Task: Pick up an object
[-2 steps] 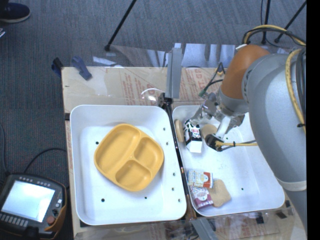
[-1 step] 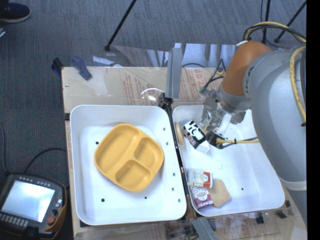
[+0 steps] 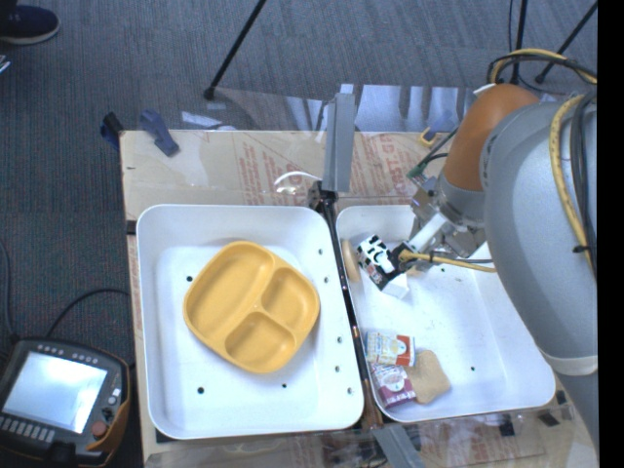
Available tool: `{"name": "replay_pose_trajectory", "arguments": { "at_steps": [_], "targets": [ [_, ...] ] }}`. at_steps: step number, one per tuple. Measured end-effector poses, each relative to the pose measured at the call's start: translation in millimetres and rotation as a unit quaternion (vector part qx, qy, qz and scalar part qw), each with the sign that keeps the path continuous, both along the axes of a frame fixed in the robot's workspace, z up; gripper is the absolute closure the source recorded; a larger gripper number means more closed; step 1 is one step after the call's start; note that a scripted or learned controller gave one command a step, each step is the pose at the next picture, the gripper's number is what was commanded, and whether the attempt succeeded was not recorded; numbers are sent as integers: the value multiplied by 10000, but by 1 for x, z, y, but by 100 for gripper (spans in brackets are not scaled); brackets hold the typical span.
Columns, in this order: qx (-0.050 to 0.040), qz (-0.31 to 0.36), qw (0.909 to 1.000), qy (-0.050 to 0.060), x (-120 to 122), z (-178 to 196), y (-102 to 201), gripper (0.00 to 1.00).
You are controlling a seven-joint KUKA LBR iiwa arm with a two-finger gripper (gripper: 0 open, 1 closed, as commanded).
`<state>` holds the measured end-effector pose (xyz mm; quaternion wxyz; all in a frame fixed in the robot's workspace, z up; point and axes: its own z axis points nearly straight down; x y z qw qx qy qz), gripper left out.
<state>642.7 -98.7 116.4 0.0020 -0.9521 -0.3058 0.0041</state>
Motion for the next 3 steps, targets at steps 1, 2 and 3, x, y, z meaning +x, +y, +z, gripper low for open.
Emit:
{"name": "replay_pose_trajectory", "arguments": {
  "at_steps": [1,2,3],
  "targets": [
    [-9,-1658,9862,11,-26,10,9,100],
    [-12,-2059,9786,6,-9,-5,8,100],
    [-4,-1292,9916,-36,-4,84,30,100]
  ]
}}
